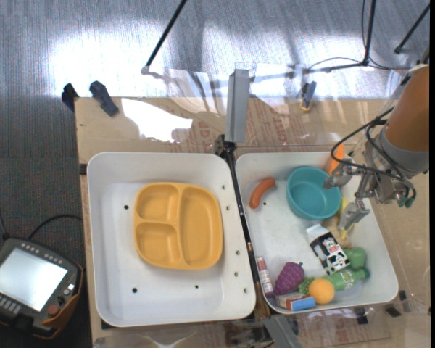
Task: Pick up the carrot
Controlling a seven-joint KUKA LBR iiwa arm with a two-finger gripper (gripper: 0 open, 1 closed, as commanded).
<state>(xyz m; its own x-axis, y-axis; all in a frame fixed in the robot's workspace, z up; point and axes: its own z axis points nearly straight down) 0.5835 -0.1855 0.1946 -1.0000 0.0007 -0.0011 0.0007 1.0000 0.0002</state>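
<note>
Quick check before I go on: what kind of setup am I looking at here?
Most likely a robot lab test bench: two white bins on a cardboard-covered bench, toy food such as a carrot and grapes, and a teach pendant on the floor.

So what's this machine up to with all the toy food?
A robot arm reaches in over the right bin, which holds toy food. Its gripper hangs by the right rim of a teal bowl, and nothing can be seen in it. A bit of orange at the bowl's upper right, partly behind the gripper, may be the carrot. A sausage lies left of the bowl. A milk carton, grapes and an orange sit nearer the front. The left bin holds a yellow divided plate.
</note>
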